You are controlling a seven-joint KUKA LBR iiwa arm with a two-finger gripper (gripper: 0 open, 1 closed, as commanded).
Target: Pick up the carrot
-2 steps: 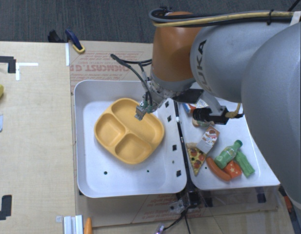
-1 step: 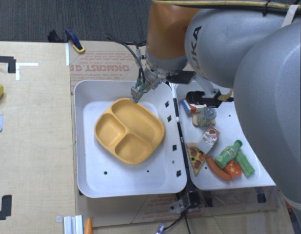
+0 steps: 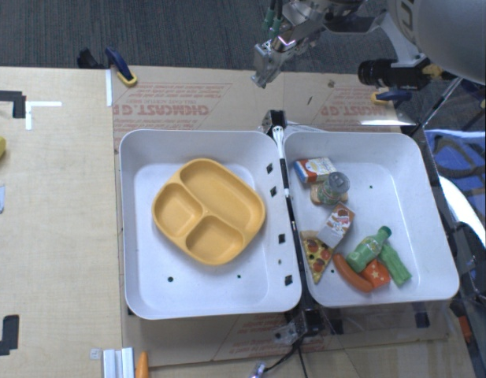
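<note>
carrot [image 3: 353, 275] first, since that is what i am after: from the camera view it lies in the right bin [image 3: 420, 157], down at the near end, a slim orange piece on a slant; its lower end is tucked against a red-orange piece [image 3: 376, 274], with a green bottle [image 3: 368, 246] just above it and a green vegetable [image 3: 397, 264] to the side; a pizza slice [image 3: 314, 253] sits just beside its upper end, near the bin's inner wall; so the thing is crowded on most sides, and only its middle length looks free to me.

claw [image 3: 268, 63] hangs high over the far edge of the table [image 3: 53, 235], past the far rims of both bins and well apart from the carrot; i cannot tell from here whether it is released or clenched, and i see nothing carried under it.

my reading is that the task is at its approach step, with the pick not yet begun; the next move calls for bringing the arm [image 3: 451, 14] toward me and across to the near end of the right bin, turning the wrist so the grip crosses the carrot's short width, then coming down on the free middle stretch; the risk i judge is nudging the bottle or taking the red-orange piece along.

left bin [image 3: 136, 144] holds a yellow divided plate [image 3: 209, 211]; it plays no part in this.
</note>
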